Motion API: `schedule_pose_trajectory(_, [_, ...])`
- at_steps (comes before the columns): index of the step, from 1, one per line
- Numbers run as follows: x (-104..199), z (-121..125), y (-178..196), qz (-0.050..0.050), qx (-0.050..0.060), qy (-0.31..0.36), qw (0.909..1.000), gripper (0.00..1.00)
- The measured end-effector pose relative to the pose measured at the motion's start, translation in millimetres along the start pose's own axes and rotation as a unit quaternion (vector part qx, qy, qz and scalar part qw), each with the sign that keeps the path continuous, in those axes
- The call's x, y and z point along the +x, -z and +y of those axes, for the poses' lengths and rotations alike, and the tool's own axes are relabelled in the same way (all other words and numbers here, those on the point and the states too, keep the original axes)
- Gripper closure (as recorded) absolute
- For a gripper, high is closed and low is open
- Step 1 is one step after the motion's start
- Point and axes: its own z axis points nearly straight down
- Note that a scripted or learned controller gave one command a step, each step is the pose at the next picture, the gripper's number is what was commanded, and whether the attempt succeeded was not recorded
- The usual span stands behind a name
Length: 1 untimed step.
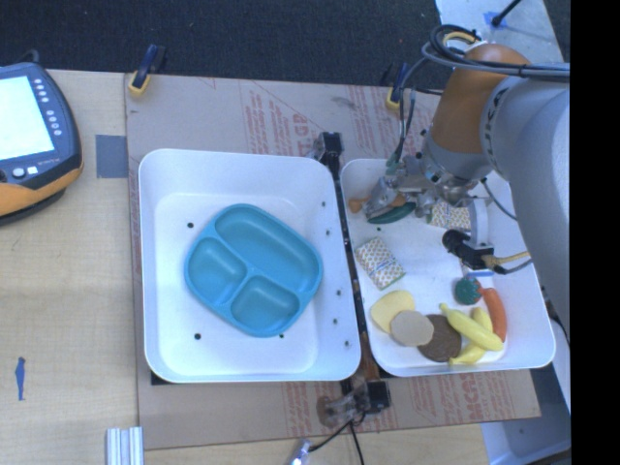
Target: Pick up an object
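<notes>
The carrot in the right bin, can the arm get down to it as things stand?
Probably yes. The carrot lies uncovered near the right bin's right wall, with a banana close beside it. The end effector sits at the bin's far end. The wall and banana leave little room.

Toy foods lie in the right bin: banana point(472, 326); carrot point(495, 310); patterned packet point(379, 262); round cookies point(413, 328).

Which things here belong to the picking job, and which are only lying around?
Job:
- gripper
- right bin
- checked packet
- banana
- carrot
- yellow disc
- brown disc

Lying about:
- blue divided plate in the left bin
- pendant
- yellow clamp
</notes>
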Motion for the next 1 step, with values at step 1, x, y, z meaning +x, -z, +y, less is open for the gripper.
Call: schedule_pose_trajectory(1, [4.3, -0.5, -0.2, 0.0, 0.001, 0.0, 1.0, 0.0])
